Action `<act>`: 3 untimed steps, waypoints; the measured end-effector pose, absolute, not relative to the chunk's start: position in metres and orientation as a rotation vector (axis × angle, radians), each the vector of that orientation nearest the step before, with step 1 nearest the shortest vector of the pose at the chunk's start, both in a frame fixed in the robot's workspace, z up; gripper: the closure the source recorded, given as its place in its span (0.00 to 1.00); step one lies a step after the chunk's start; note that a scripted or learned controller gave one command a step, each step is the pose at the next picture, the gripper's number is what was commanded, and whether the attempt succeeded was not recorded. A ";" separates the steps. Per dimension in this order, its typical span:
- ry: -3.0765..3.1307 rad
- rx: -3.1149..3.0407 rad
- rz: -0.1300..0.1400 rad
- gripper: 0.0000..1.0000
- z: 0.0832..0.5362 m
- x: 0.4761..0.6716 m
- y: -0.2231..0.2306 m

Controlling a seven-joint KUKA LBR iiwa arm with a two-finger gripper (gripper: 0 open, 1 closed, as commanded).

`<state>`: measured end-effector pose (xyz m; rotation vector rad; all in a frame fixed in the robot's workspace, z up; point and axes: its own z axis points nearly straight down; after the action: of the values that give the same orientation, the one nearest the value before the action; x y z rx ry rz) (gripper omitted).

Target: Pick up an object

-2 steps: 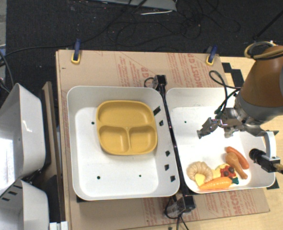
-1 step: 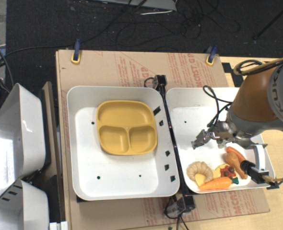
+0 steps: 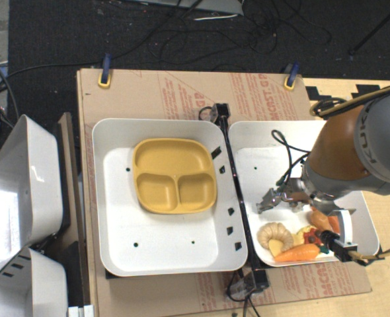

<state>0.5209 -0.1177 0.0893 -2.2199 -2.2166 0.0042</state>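
Low in the right bin (image 3: 261, 154), my tool (image 3: 274, 200) hangs just above the toy food; I cannot tell its state. A croissant (image 3: 274, 233) and carrot (image 3: 299, 253) crowd the near corner, so I may nudge them against the wall and miss.
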 end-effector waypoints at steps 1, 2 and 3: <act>-2.218 -2.224 0.000 1.00 0.102 0.522 -0.118; -2.228 -2.220 -0.004 1.00 0.151 0.528 -0.109; -2.227 -2.221 -0.004 1.00 0.203 0.519 -0.110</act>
<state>0.5194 -0.1097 0.2029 -2.2212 -2.2271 -0.0039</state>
